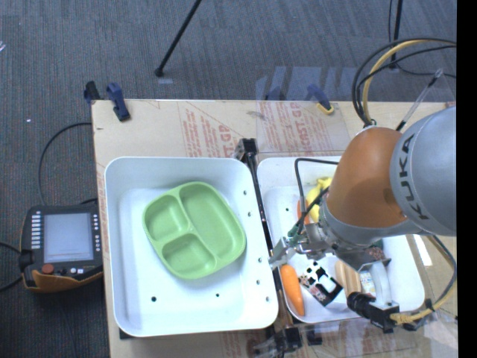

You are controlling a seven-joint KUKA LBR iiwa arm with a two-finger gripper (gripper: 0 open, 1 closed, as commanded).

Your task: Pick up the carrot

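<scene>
Plate (195, 230) in left bin (119, 200); carrot (292, 288) in right bin (279, 171).

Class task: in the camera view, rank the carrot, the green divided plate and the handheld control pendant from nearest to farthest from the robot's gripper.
1. The carrot, in the right bin, just below the gripper.
2. The green divided plate, in the left bin, left of the gripper.
3. The control pendant, on the floor past the bench's left edge.
</scene>
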